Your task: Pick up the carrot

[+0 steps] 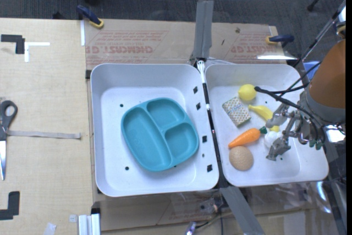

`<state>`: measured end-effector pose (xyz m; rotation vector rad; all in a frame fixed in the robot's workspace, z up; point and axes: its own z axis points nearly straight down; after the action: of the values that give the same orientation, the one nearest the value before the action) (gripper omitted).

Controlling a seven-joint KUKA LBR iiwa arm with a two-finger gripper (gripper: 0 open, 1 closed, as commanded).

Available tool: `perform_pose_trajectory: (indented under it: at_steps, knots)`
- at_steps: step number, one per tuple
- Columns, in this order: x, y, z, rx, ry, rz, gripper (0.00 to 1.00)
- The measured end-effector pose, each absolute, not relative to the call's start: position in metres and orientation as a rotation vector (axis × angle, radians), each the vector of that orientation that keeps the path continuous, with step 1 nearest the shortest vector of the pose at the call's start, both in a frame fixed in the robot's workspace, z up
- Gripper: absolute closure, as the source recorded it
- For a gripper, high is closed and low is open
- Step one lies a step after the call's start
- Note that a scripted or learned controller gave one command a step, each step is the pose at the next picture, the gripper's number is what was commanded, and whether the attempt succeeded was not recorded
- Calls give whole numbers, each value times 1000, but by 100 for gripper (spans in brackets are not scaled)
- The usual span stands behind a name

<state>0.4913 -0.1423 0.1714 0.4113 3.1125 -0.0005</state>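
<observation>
Clearly nothing is lifted yet: carrot (245, 137) is left lying in right bin (308, 173), gripper (281, 137) poised just beside it, opening not discernible.

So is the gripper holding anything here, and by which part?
Nothing is held. The gripper hovers in the right bin just right of the carrot, which lies untouched on the bin floor.

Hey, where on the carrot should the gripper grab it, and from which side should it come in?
Probably the thick middle of the carrot, from above. It lies flat in the right bin, pointed end left, green top right toward the gripper. Closing across its width seems safest; the tapered tip could slip. The tan ball sits close below, and the sponge above, so keep the fingers narrow.
</observation>
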Motion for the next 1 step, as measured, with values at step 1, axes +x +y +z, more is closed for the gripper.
perform_pose_trajectory:
  at_steps: [1]
  knots:
    - [501, -99, 99, 365, 3102, 1, 0]
